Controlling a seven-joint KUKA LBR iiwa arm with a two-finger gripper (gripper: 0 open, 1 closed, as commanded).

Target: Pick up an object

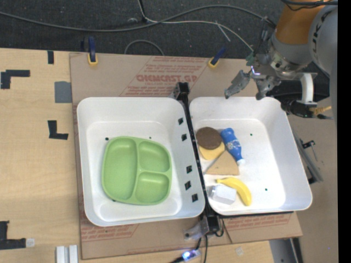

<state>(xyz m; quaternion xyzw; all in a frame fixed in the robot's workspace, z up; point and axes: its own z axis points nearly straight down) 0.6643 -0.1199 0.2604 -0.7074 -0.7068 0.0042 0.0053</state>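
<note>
Presently, the candidate objects lie clustered in the right shallow white bin (274, 119), against its left side: a round brown disc (208, 137) atop a tan wedge-shaped slab (225, 163), a blue bottle with a white cap (232, 145) just beside them, and a yellow banana (239, 189) touching a small white block (222, 195). The left shallow white bin (90, 119) holds a green three-compartment plastic plate (136, 170). The two-finger gripper (252, 86) hangs above the right bin's far rim, fingers spread apart, grasping nothing.
</note>
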